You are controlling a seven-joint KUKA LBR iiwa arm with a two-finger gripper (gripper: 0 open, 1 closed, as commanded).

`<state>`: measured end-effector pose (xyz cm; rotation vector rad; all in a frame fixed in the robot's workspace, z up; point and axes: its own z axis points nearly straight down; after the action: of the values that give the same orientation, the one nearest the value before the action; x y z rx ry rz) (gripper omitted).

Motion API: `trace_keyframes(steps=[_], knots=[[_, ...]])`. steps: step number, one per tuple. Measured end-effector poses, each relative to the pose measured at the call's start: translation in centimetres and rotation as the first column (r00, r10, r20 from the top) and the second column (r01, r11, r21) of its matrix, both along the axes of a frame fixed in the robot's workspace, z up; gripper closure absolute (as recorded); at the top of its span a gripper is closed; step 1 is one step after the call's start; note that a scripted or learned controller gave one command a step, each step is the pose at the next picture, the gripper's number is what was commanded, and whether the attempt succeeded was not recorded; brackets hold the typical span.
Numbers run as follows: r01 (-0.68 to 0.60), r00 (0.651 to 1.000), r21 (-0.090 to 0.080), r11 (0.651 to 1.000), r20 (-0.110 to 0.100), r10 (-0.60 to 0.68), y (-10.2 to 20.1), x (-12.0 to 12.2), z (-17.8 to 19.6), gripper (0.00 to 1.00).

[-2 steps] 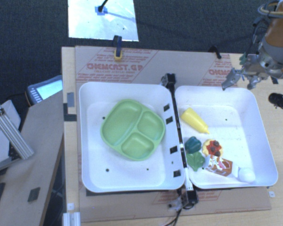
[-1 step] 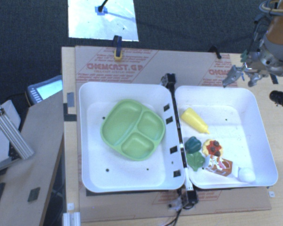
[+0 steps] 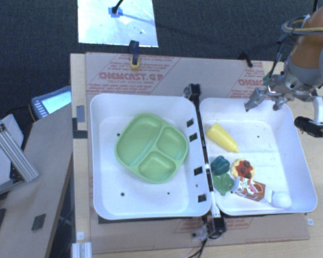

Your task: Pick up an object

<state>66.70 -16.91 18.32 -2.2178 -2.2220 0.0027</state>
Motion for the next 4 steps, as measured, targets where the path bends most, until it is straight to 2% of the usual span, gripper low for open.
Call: trace_keyframes(steps=[2, 3, 4], knots=[[-0.002, 1.000, 0.000, 1.000, 0.001, 0.002, 0.1, -0.8, -9.7, 0.00], [-0.003, 1.000, -0.002, 1.000, 0.009, 0.003, 0.1, -0.5, -8.2, 1.00], [0.001, 1.000, -0.003, 1.000, 0.010, -0.001, -0.9, 0.1, -2.7, 1.00]])
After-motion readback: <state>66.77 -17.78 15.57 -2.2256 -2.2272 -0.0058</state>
